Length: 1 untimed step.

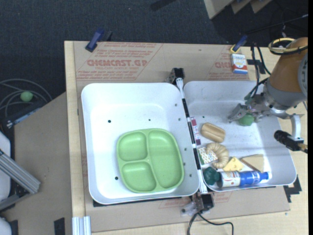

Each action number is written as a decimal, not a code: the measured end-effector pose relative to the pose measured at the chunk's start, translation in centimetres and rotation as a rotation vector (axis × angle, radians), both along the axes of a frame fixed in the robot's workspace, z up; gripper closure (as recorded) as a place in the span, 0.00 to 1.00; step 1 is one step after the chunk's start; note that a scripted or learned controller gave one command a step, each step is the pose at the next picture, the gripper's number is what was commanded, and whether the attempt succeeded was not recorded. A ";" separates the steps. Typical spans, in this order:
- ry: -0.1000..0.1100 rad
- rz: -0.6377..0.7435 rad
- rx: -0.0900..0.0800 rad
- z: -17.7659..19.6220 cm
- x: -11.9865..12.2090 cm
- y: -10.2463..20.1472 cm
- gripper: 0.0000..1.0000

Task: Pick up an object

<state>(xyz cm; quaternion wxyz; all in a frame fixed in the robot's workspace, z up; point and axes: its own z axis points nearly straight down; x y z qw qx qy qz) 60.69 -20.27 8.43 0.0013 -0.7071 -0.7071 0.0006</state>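
Note:
My gripper (pixel 245 114) hangs low over the back of the right bin (pixel 215 94), reaching in from the right. Its fingers (pixel 235 113) look spread apart. A small green round object (pixel 246 121) lies right at their tips, seemingly between them and resting on the bin floor. Nearer the front lie a tan bread roll (pixel 212 131), a twisted pastry (pixel 218 152), a yellow cheese wedge (pixel 234 164), a tan wedge (pixel 253 161) and a blue and white bottle (pixel 242 178) on its side.
The left bin (pixel 127 102) holds a green divided plate (pixel 149 159). A raised divider (pixel 188 126) separates the two bins. A small carton (pixel 238 62) sits on the bench behind the right bin. The arm's cables and wrist (pixel 286 84) overhang the right bin's far right.

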 end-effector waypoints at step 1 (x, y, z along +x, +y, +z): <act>-0.005 0.000 -0.002 1.2 0.2 0.0 1.00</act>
